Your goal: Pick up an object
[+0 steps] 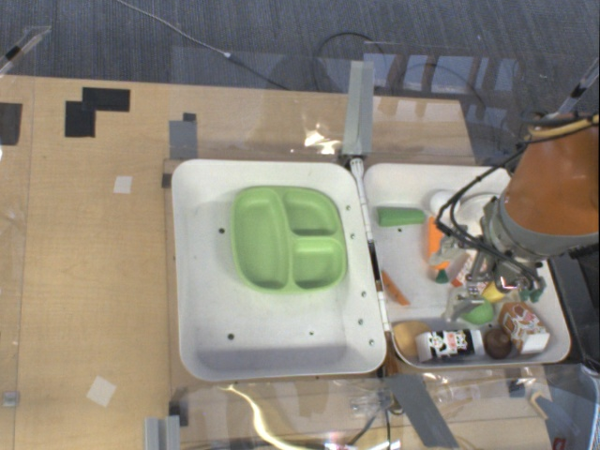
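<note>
Gripper [478,293] low in right bin [412,181], bottle [450,344] label unreadable

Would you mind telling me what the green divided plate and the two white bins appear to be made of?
The green divided plate looks like moulded plastic: uniform colour, rounded compartment edges, soft matte sheen. The left bin and right bin also look like plastic, smooth white with rounded corners and faint gloss, though coated metal cannot be excluded.
</note>
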You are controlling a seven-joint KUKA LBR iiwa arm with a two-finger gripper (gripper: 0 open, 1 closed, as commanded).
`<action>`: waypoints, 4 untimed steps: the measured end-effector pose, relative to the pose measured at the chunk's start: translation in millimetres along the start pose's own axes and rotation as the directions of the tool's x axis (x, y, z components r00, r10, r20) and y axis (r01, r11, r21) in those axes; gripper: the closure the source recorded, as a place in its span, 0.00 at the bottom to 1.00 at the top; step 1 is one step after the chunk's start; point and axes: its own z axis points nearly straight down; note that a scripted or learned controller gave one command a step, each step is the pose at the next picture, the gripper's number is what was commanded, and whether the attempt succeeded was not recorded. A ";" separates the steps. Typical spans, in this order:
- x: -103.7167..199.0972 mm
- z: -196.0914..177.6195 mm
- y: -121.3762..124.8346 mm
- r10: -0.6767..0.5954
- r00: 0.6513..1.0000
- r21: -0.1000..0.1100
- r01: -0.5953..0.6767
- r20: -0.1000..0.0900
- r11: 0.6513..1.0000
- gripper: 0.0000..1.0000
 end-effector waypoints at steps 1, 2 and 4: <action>-66.3 95.4 -9.1 0.129 0.992 0.000 -0.129 0.009 0.992 0.00; -110.3 100.3 5.4 0.198 0.980 -0.001 -0.198 0.009 0.980 0.00; -78.0 83.4 -10.0 0.208 0.978 -0.002 -0.208 0.032 0.978 1.00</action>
